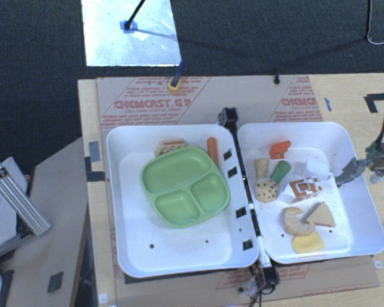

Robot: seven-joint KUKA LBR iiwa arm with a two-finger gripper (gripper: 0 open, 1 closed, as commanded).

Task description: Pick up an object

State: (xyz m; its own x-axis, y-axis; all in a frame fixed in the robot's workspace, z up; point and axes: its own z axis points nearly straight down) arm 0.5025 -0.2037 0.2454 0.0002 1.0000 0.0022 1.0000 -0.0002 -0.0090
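The right bin holds several toy foods: an orange piece, a green cylinder, a tan cone, a speckled cookie, an orange-and-white block, a bitten bagel, a tan wedge and a yellow piece. My gripper reaches in over the right bin's right side, just right of the orange-and-white block and apart from it. Nothing is seen in its grasp.
The left bin carries a green divided plate, a toast slice behind it and an orange sausage by the dividing wall. A black clipped divider separates the bins. A silver sheet lies beyond the bench.
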